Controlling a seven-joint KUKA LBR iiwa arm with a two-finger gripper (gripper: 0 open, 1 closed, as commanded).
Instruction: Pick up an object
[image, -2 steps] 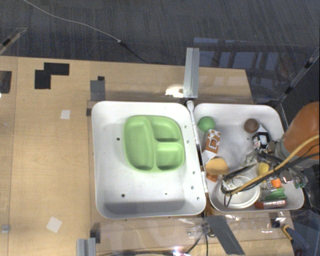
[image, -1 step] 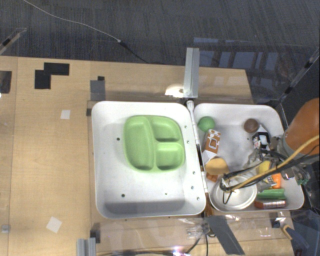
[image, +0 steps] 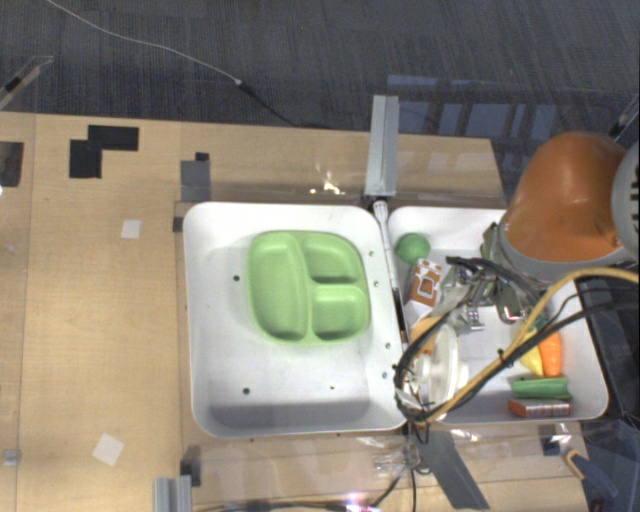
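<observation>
The arm hangs over the right bin, its gripper low inside; its grasp cannot be told. Left lies the green tray. A green ball sits just beyond the gripper.

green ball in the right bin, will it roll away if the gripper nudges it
Probably. The green ball looks round and smooth, so a sideways nudge would likely send it rolling. It sits near the right bin corner by the divider, which may stop it quickly. It looks small and probably light.
</observation>
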